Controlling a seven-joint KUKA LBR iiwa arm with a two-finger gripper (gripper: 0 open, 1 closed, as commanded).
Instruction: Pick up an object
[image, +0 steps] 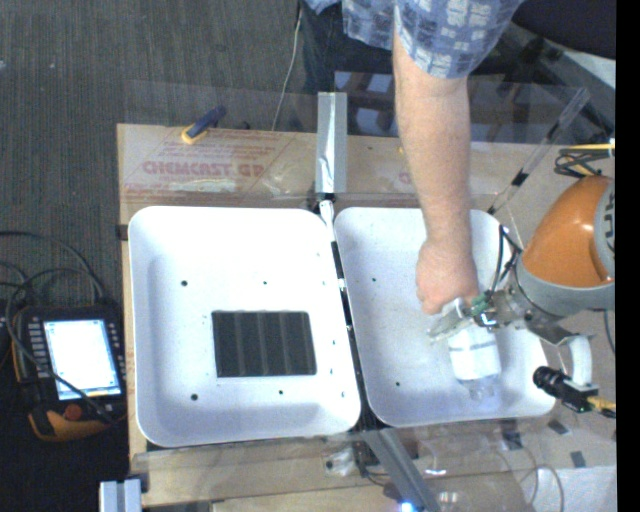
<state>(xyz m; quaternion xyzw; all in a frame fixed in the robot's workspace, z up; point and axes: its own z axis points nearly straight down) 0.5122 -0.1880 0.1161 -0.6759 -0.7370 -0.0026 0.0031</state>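
Robot hand (492, 310): finger state cannot be told. Clear plastic bottle (472, 355) just below it, in right bin (385, 300). Person's arm (440, 200) beside.

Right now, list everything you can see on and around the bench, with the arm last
White bins: two, white, side by side on the bench.
Ribbed panel: one, dark, flat in the left bin.
Clear plastic bottle: one, transparent, lying in the right bin near its right side.
Handheld pendant: one, dark with a lit white screen, left of the bins.
Person's forearm and hand: one, reaching from above into the right bin, hand at the bottle's top.
Robot arm: one, grey and orange, at the right bin's right edge.
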